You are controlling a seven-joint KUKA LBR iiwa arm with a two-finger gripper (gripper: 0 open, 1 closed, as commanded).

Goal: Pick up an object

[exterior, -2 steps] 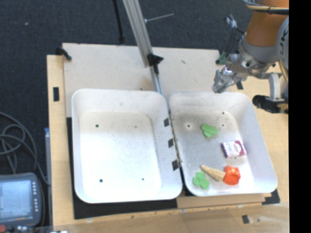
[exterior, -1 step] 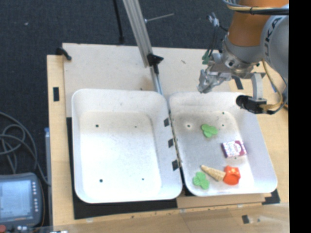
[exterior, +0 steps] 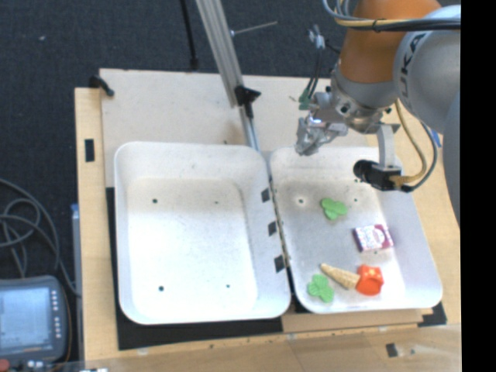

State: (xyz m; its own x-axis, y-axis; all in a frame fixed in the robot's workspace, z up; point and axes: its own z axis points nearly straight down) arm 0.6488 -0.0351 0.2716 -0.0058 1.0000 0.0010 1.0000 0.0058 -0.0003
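I am logging the gripper (exterior: 308, 144), jaw state unclear, hovering upper right above a purple-and-white packet (exterior: 372, 238), its label unreadable.

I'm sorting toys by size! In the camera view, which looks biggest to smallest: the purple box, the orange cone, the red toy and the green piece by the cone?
1. Purple box
2. Orange cone

The red toy and green piece look about alike, so I won't rank those two.

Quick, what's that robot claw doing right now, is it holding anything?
Gripper: hangs over the far edge of the right bin; open or closed cannot be told, and nothing is seen between its tips.
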